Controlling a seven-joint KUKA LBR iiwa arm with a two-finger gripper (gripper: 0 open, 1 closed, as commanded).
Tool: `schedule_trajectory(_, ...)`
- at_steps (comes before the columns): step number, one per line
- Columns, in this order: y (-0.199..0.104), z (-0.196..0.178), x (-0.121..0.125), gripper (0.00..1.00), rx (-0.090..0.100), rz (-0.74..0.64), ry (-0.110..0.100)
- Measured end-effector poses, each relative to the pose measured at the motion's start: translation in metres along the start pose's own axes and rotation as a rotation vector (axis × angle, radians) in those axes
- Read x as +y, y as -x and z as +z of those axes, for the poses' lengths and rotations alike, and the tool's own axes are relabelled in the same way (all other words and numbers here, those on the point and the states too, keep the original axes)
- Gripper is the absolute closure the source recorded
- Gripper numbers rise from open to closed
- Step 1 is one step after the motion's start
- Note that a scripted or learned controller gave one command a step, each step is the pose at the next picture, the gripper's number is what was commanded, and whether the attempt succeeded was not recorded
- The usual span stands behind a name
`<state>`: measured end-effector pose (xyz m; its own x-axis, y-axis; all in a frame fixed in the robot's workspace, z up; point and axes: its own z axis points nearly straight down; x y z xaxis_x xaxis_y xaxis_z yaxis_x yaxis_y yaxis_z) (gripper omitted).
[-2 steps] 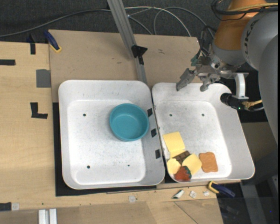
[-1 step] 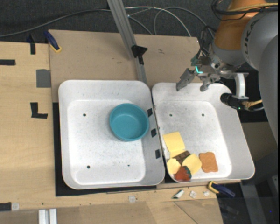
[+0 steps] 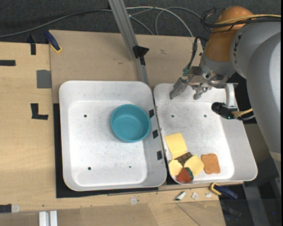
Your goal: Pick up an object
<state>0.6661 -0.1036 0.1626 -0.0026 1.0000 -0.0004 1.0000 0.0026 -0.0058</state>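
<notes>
My gripper hangs over the back edge of the right bin, open, with nothing between its two fingers. Well in front of it, at that bin's front left, lies a cluster of small objects: a pale yellow block, a second yellow piece, a dark brown piece, a red strawberry-like object and an orange flat piece. A blue bowl sits upright in the left bin, toward its right side.
A slanted metal pole rises from behind the bins, between them. Black cables run along the back of the bench. The arm's grey body and orange band loom over the right bin's back right corner.
</notes>
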Motion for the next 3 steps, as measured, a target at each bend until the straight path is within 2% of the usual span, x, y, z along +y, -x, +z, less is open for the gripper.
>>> schedule_trajectory(1,0.005,0.063,0.003,0.00,0.000,0.001,-0.002)
schedule_trajectory(2,0.004,0.075,0.002,0.00,-0.001,0.000,0.002)
schedule_trajectory(3,0.003,0.064,0.002,1.00,-0.001,-0.002,0.003)
